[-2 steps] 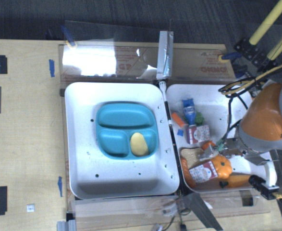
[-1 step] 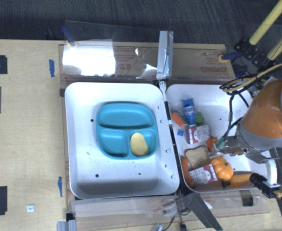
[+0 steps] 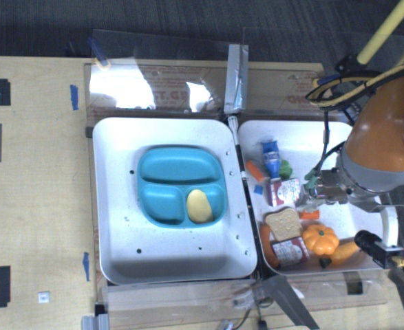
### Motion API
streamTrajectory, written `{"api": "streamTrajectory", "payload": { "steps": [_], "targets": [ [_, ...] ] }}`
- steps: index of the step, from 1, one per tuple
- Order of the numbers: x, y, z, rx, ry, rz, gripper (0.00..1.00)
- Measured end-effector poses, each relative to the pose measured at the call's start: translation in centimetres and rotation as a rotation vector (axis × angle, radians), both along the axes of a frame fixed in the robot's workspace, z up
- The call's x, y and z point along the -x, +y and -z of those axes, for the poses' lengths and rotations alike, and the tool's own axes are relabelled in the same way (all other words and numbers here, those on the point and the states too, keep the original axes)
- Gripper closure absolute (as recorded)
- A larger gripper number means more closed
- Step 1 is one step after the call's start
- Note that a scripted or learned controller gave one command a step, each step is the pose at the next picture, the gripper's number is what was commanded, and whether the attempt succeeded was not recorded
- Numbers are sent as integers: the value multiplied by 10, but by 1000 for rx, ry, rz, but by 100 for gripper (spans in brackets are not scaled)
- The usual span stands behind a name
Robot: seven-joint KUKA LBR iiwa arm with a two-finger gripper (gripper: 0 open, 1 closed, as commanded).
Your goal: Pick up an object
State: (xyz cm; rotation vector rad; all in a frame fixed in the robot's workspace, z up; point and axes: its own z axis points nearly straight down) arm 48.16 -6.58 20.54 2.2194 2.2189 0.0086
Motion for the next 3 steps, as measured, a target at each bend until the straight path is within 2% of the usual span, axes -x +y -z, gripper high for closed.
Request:
{"api": "streamTrajectory", "payload": {
  "steps": [1,2,3],
  "targets": [
    [2,-2,3,1,7,3,0],
    [-47,-56,113,5,-11,-110,0],
    [-47,-55,105,6,-10,-110,100]
  ]
}}
